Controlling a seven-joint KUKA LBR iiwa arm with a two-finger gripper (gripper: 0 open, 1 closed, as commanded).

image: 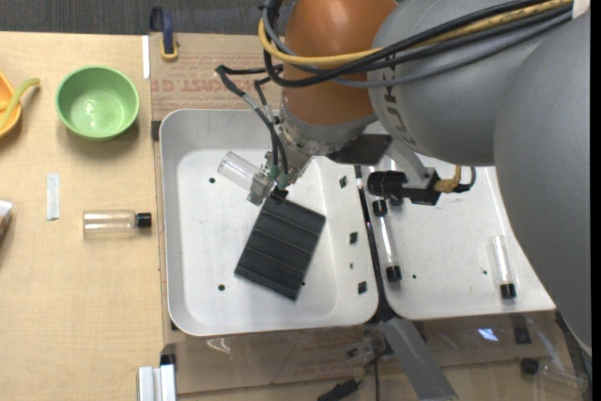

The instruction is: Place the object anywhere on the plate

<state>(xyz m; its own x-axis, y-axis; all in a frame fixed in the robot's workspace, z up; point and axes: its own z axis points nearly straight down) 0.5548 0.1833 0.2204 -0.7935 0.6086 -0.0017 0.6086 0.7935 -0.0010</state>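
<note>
- gripper (268, 176) hanging over the left bin (188, 296), clear vial (239, 172) sitting between its fingers
- black plate (280, 248) lying just below-right of the vial, long axis slanting
- a short lowering move looks enough

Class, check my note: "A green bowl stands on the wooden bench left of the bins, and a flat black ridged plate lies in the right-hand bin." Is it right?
Not quite. The camera view shows the black ridged plate lying in the left-hand bin, not the right-hand one. The green bowl does stand on the wooden bench left of the bins.

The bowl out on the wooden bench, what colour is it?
Light green; the bowl shows clearly in the camera view, left of the bins.
</note>
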